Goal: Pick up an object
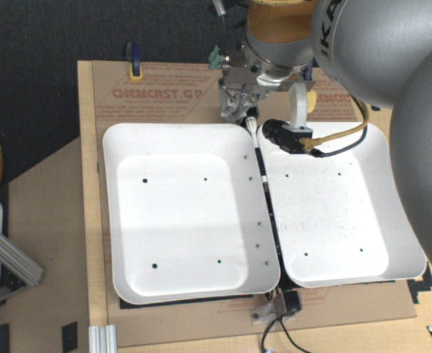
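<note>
The gripper [238, 109] hangs at twelve o'clock over the seam between left bin [120, 197] and right bin [377, 219]; its grasp cannot be told. No object is evident; locating one should precede descent.

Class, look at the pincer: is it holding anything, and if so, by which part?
It cannot be told. The pincer sits at the far edge of the left bin, near the seam with the right bin, and no object is visible between its tips.
</note>
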Controlling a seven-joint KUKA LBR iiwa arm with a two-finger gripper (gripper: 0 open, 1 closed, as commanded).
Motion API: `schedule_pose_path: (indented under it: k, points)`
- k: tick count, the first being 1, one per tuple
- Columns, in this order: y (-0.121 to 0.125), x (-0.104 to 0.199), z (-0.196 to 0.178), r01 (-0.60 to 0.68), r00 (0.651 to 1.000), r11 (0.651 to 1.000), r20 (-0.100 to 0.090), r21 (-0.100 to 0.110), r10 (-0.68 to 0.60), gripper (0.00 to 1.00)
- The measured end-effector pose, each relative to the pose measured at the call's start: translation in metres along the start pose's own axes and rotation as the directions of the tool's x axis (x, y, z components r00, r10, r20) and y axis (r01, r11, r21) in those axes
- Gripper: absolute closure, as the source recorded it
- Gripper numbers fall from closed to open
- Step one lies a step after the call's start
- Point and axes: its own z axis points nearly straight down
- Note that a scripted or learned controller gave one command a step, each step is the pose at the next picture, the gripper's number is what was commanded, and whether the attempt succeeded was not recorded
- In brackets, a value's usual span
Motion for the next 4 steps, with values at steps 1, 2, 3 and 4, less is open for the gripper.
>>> schedule_pose_path:
  k: [1, 2, 3, 4]
  points:
    - [-0.001, -0.056, -0.045, -0.006, 1.000, 1.000, 0.002, -0.007, 0.006, 1.00]
    - [0.032, 0.032, 0.036, 0.004, 1.000, 1.000, -0.001, 0.002, -0.004, 1.00]
    - [0.033, -0.012, -0.022, -0.005, 1.000, 1.000, 0.001, -0.008, 0.005, 1.00]
    - [0.031, 0.058, 0.059, 0.003, 1.000, 1.000, 0.000, 0.006, -0.003, 1.00]
